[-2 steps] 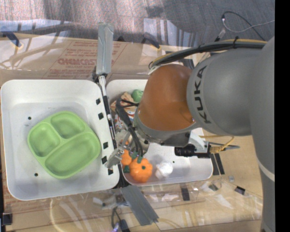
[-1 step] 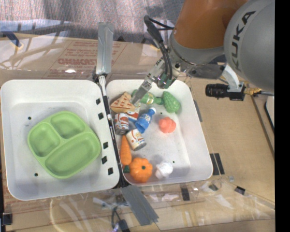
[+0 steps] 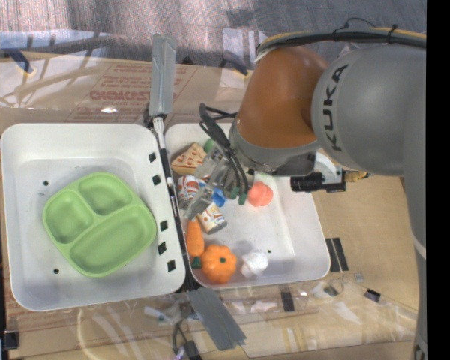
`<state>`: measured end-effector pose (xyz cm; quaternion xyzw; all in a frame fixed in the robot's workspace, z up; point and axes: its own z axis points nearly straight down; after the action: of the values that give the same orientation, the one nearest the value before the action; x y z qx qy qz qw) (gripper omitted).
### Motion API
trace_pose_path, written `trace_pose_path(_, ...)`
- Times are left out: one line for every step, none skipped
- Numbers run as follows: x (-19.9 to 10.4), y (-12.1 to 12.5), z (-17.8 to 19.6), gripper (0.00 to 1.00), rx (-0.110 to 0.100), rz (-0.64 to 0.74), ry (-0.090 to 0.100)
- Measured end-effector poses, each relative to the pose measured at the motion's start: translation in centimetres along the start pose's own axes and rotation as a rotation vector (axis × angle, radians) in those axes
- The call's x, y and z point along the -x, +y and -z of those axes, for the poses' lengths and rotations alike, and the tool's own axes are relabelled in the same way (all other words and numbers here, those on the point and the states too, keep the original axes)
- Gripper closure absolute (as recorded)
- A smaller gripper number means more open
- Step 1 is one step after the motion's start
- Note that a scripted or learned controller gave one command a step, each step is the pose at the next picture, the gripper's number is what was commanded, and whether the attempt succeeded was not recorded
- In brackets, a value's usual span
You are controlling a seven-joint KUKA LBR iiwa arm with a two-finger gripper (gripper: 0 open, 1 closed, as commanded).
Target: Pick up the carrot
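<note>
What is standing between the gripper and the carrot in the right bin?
A small can lies just below the gripper, directly between it and the carrot. The carrot lies against the right bin's left wall, with the small pumpkin touching its lower end, so access looks crowded.

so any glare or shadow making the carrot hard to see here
Camera view: the carrot is evenly lit and sharp against the white right bin; the arm throws a soft shadow on that bin's upper part, and glare streaks lie on the cardboard behind the bins.
</note>
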<state>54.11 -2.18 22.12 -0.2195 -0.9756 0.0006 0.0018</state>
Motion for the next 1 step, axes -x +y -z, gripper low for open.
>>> trace_pose_path(-3.38,-7.98,-3.01,0.00,0.000,0.150,0.000)
